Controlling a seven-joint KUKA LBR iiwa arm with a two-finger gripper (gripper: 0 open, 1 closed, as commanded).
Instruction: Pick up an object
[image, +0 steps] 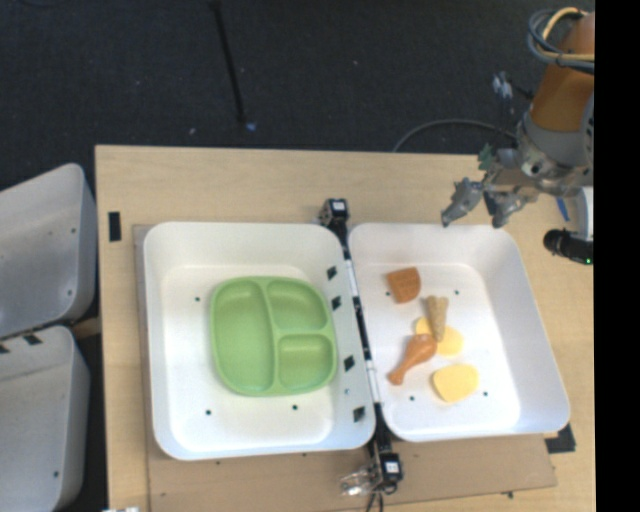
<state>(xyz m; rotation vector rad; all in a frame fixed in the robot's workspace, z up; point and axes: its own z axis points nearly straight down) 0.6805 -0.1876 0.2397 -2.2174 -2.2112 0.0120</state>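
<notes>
The right bin (520, 300) holds several toy foods: a brown bread piece (404, 284), a tan cone (437, 315), an orange drumstick (413, 357) and a yellow slice (455, 382), with another yellow piece (447, 341) under the cone. My gripper (478, 204) hangs above the bin's far edge, well above and behind the foods. Its two fingers stand spread apart with nothing between them.
The left bin (165, 300) holds a green divided plate (272, 334). A row of black clips (352, 330) runs along the seam between the bins. A cable loops over the bench behind the right bin. Grey chairs (40, 260) stand at the far left.
</notes>
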